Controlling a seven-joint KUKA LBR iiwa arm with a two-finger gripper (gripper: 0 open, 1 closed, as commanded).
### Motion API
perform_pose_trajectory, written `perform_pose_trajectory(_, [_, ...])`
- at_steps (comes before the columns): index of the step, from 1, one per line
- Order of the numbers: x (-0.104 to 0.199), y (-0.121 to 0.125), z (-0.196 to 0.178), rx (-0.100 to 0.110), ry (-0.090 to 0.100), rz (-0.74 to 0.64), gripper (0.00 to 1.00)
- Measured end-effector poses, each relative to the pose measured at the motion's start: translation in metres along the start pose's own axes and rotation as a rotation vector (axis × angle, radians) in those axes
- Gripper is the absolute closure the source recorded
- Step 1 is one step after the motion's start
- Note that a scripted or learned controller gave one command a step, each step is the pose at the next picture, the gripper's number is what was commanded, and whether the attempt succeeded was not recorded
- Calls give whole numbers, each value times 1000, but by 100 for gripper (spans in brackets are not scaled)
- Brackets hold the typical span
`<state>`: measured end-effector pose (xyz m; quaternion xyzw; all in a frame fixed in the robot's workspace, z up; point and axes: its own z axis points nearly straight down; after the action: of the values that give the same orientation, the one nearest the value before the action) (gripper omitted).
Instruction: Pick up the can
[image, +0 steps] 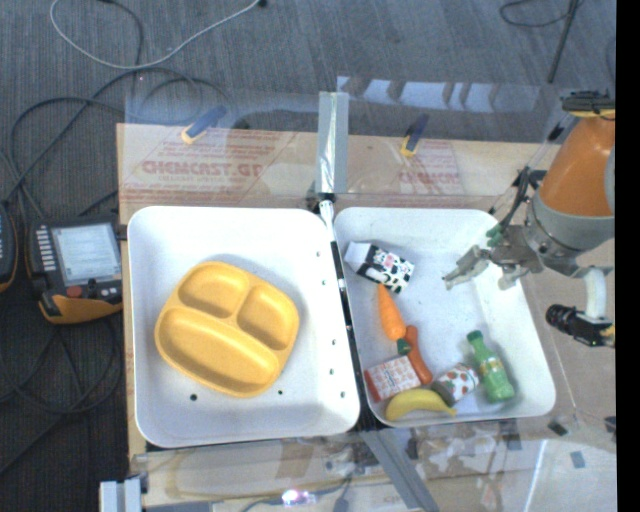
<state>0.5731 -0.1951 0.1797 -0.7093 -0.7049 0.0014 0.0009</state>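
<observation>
The can, small with a red, white and green label, lies on its side near the front edge of the right bin, between a banana and a green bottle. My gripper hangs over the right rear part of that bin, well behind the can and apart from it. Its two fingers are spread open with nothing between them.
The right bin also holds a cow-patterned carton, a carrot, a second orange-red piece and a red and white box. A yellow compartment tray sits in the left bin.
</observation>
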Motion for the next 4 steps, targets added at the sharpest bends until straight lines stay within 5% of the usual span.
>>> perform_pose_trajectory(1, [0, 15, 86, -2, 1, 14, 0])
perform_pose_trajectory(2, [0, 15, 86, -2, 1, 14, 0])
perform_pose_trajectory(3, [-7, 82, 90, -11, 1, 5, 0])
perform_pose_trajectory(4, [-11, 99, 89, 9, 15, 0, 0])
